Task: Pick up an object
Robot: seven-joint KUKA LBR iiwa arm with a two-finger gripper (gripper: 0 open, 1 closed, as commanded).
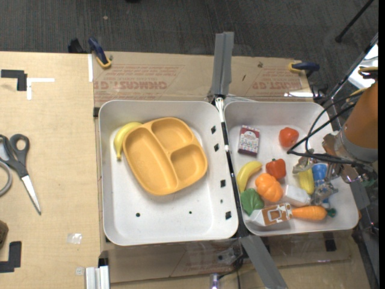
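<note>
My gripper [322, 182] hangs low over the right bin's [264, 110] far side, among the toys; whether its fingers are open or grip anything, I cannot tell. A carrot [310, 213] lies just below it, a pumpkin [269, 187], a banana [247, 174] and a tomato [288, 136] nearby. The left bin [120, 221] holds a yellow tray [163, 155]
</note>
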